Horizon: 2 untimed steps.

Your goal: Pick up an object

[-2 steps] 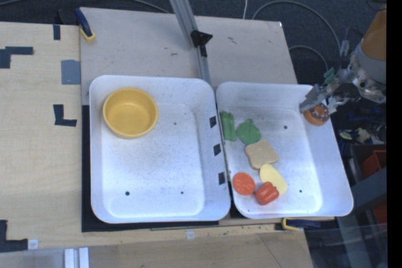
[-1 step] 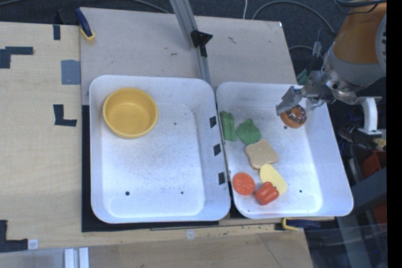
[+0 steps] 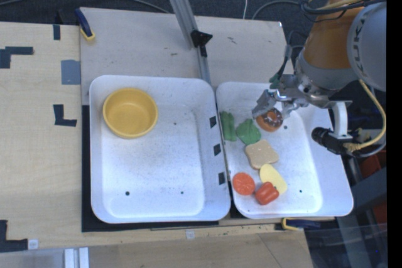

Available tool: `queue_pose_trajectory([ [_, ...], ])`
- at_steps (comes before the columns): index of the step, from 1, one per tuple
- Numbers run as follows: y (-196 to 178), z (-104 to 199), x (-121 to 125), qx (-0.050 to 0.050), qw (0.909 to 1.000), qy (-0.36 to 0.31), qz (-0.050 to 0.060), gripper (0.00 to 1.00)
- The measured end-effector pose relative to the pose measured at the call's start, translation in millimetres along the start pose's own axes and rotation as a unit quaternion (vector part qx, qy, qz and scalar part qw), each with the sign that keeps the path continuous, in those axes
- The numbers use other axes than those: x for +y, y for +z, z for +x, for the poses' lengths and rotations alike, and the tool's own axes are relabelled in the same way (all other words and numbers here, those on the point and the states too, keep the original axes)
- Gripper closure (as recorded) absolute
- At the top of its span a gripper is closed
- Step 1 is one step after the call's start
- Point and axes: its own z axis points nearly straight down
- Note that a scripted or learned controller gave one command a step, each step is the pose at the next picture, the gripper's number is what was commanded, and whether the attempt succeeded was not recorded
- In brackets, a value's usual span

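In the camera view, two shallow white bins are seen side by side on the bench. The left bin [image 3: 107,198] holds a yellow bowl [image 3: 130,112], set upright in its far left corner. The right bin [image 3: 326,191] holds the small items, gathered toward its left half. A green piece [image 3: 227,125] lies against the dividing wall, with a second green piece [image 3: 248,132] just beside it. Nearer the camera a tan, bread-like slice [image 3: 260,153] is seen, touching a yellow piece [image 3: 274,177] below it. An orange-red round item [image 3: 244,183] and a red item [image 3: 266,193] lie at the near end, the red one touching the yellow piece.

The arm [image 3: 342,34] (grey, with its orange band) reaches in from the right. The gripper [image 3: 271,111] is placed over the far part of the right bin, and a small brown-and-orange round object [image 3: 271,120] is seen between and just under its fingertips. Whether the fingers are clamped on this object or merely stand about it cannot be told, since they are blurred and partly hidden by the wrist.
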Motion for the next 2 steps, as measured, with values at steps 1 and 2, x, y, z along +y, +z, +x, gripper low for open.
queue_pose_trajectory([
  [1,11,50,-9,0.000,1.0000,0.000,0.001,1.00],
  [2,16,98,-15,0.000,1.0000,0.000,0.001,1.00],
])
